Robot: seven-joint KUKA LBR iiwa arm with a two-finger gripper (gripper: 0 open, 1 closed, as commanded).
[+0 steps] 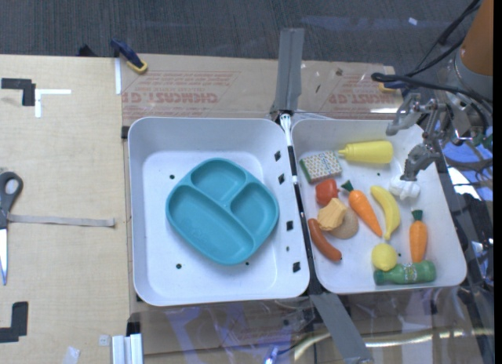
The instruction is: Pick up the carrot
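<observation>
Hanging over the upper right corner of the right bin [449,221], the pincer [405,187] points down at a slant, its white fingertips [407,191] close above the bin floor and just beside the top of the banana [386,209]; nothing sits between the fingers, and whether they are spread or pressed together I cannot tell from this angle. Two carrots lie in this bin — a long one [364,210] slanting across the middle, its leafy end near a red tomato [327,191], and a shorter upright carrot [418,238] toward the right wall, green top uppermost. Between them runs the banana, and below it rests a lemon [383,256], touching a green corn cob [405,274] laid along the near wall. A yellow squeeze bottle [365,151] lies on its side at the far edge, with a pale speckled sponge block [320,165] to its left. Lower down, a tan bread-like piece [332,213] leans on a brown potato [345,226], and a red sausage [325,242] slants beside them by the divider. The left bin [149,221] holds a turquoise divided plate [223,210], set askew — three compartments, all bare. On the desk [63,166] to the left lie scissors [6,213], partly cut off by the edge, and a blue-and-yellow clip [128,54] sits at the far side.
</observation>
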